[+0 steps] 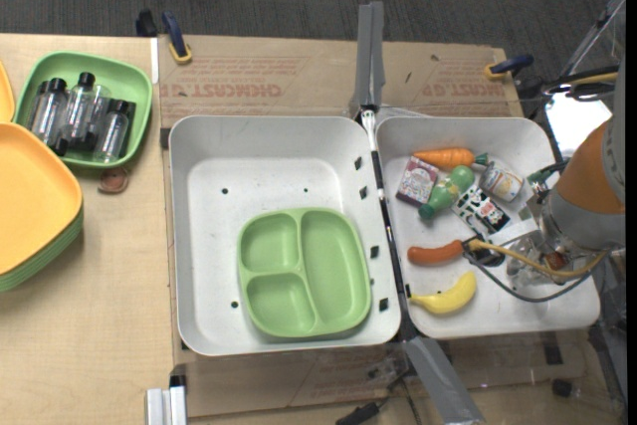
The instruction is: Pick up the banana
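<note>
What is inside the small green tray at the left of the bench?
The green tray holds several small clear bottles with dark caps, lying side by side. They cover most of its floor, so what lies beneath them cannot be seen, and their contents cannot be told.

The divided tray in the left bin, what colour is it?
Light green; the divided tray shows plainly in the camera view.

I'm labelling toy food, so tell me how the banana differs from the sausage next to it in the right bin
The banana is yellow; the sausage is orange-red. The banana curves like a crescent, ends turned up, while the sausage is nearly straight with rounded ends. The banana lies nearer the bin's front edge; the sausage lies just behind it, closer to the other toys. Both lie flat on the right bin floor, roughly similar in length, untouched.
</note>
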Tool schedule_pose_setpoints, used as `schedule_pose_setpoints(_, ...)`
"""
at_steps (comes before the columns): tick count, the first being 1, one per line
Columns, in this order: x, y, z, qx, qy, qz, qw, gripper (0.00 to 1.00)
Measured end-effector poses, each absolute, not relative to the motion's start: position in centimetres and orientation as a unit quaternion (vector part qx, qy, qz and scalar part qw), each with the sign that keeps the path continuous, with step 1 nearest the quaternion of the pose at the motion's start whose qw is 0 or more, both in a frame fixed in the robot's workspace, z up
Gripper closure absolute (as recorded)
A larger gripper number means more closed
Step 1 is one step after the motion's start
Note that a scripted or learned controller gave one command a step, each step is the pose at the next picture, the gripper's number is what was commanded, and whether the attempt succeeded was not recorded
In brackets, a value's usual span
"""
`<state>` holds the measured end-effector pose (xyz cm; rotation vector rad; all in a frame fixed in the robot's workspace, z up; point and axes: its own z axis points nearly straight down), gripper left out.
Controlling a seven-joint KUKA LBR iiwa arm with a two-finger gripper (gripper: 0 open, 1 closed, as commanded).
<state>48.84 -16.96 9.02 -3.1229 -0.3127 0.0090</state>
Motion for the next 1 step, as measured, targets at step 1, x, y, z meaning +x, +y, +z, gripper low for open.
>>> schedule_pose_setpoints(1,48.61,-22.01,9.08,-0.994,-0.107,0.0016,0.003,1.00)
